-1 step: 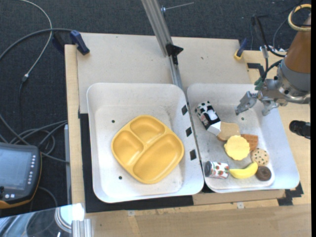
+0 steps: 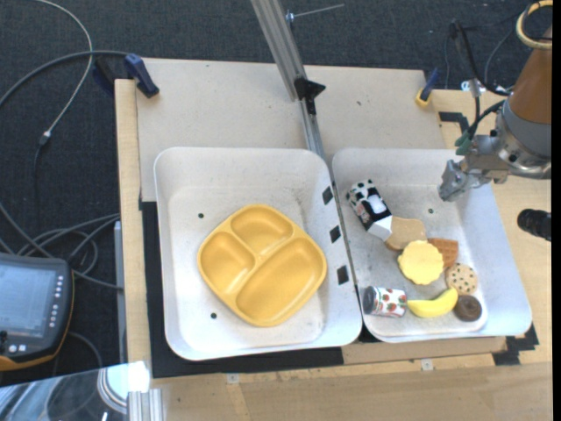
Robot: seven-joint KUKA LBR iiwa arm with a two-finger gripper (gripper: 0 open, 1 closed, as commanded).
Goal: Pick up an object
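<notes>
In the right bin (image 2: 504, 235) lie several toy foods: a black-and-white carton (image 2: 369, 207), a tan bread slice (image 2: 407, 231), a round yellow piece (image 2: 421, 262), a banana (image 2: 436, 304), a small can (image 2: 385, 301), a chip cookie (image 2: 460, 278) and a brown cookie (image 2: 469, 308). My gripper (image 2: 453, 183) hangs over the bin's upper right part, above and to the right of the pile. Nothing shows between its fingers.
The left bin (image 2: 175, 182) holds a yellow divided plate (image 2: 262, 264). A metal pole (image 2: 280, 38) slants across the bench's back, ending at the seam between the bins. Blue clamps (image 2: 140, 73) sit at the bench corners. Cables and a pendant lie on the floor at left.
</notes>
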